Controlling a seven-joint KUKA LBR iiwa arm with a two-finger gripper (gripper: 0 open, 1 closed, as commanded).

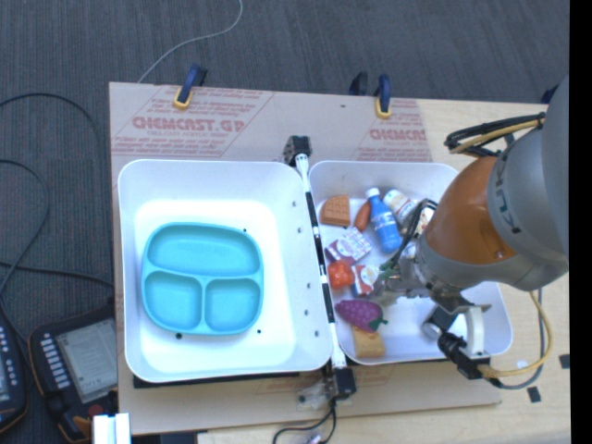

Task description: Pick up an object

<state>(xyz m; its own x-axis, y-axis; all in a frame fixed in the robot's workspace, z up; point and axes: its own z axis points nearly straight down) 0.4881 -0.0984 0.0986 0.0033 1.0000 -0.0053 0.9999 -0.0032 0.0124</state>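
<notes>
While the arm (504,220) leans in from the right over the right bin (495,336), its bulk covers much of that bin's right half, and the gripper (393,280) sits low among the clutter near the bin's middle; whether it is released or clenched cannot be told, as the wrist hides it.

The objects to pick crowd the right bin's left side: a tan waffle-like piece (336,210) at the top, an orange-red piece (363,215) beside it, a blue bottle (384,228) with a white cap, a white packet with red print (352,245), a red tomato-like toy (341,275), a purple grape cluster (359,314) and a tan bread-like block (368,343) nearest the front wall. They lie close together, several touching, just beside the gripper.

The left bin (287,248) holds a light blue divided plate (202,278) with 3 compartments. Both bins rest on a board (129,128) printed with red lettering too distorted to read, held by 2 blue and yellow clamps (191,83). Cables (28,202) trail over the grey carpet (74,35) at left, near a handheld controller (79,354).
</notes>
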